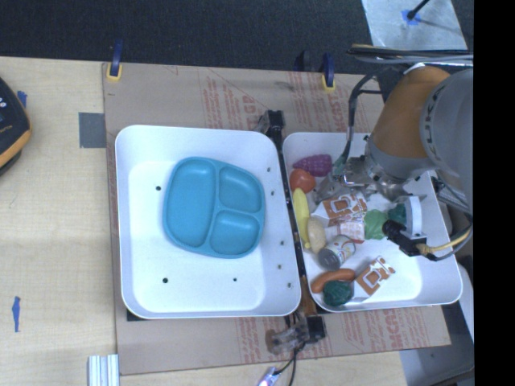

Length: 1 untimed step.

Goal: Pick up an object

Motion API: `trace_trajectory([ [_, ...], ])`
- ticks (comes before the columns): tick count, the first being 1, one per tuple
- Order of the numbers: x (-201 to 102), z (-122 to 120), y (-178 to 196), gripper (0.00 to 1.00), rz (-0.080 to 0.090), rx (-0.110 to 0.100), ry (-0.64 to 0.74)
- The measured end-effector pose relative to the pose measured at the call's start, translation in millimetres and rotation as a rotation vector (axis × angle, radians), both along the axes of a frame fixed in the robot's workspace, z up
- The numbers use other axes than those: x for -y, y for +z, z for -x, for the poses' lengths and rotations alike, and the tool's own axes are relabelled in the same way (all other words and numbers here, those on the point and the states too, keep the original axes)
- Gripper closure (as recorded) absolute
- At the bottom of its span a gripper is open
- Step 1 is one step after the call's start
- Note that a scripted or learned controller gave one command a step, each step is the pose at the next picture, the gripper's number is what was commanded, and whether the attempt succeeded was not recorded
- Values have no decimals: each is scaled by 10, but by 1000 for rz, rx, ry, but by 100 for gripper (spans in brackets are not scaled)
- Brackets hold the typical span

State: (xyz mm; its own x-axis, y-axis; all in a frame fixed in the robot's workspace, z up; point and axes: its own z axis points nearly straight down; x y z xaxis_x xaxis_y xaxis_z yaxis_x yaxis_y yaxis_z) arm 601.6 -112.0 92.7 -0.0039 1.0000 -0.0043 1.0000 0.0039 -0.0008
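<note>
A blue divided plate [214, 207] lay in the left bin [129, 215], well left of the fingers. The right bin [438, 284] held a yellow banana [300, 209], a red tomato [302, 179], purple grapes [315, 165], a small can [335, 253] and printed cartons [348, 211]. The gripper [348, 177] reached down over the cartons; whether its fingers were spread could not be told.

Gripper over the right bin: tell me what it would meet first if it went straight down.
Likely the red-and-white packets just below the gripper, in the right bin; depth is unclear from this slanted view.
</note>
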Motion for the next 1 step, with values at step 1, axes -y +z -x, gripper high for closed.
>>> trace_trajectory([
  [1, 317, 342, -11, 0, -3, -4, 0],
])
